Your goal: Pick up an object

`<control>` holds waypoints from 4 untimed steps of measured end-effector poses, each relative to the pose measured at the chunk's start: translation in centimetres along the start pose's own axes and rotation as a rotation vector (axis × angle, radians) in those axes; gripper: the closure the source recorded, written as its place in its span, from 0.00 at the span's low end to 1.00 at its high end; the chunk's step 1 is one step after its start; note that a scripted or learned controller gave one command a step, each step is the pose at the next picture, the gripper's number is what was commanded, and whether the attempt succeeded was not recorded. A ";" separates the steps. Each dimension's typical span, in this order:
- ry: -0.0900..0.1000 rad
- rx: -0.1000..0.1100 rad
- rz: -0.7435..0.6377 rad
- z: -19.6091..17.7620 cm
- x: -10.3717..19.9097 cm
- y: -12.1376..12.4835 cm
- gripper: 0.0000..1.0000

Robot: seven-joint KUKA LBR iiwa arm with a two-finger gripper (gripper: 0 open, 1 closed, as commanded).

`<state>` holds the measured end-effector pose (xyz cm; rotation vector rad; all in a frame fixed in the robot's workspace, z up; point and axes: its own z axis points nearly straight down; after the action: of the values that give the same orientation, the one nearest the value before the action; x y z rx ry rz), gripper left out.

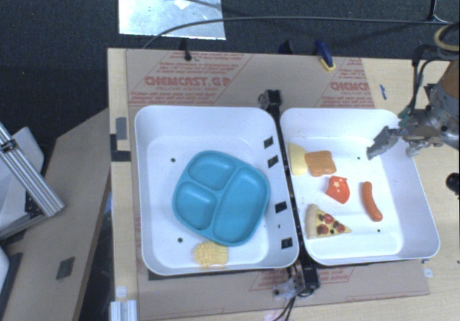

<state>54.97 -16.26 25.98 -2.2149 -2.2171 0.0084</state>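
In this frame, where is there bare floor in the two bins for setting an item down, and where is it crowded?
Left bin: bare along the far wall and left side of the blue tray; the corn crowds the near edge. Right bin: bare near strip and right of the sausage; pizza slice, strawberry and toast cluster centre-left.

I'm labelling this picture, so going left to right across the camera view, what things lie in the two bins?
Blue plate → cheese slice → toast → strawberry → sausage. The corn and pizza slice overlap others in the order, so I left them out.
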 end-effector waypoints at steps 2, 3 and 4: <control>-0.002 -0.008 -0.001 3.6 -0.2 0.2 0.00; -0.001 -0.008 -0.001 8.3 0.6 0.6 0.00; -0.001 -0.007 0.000 12.6 1.1 0.9 0.00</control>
<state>55.74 -15.10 13.41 -2.2187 -2.2213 0.0011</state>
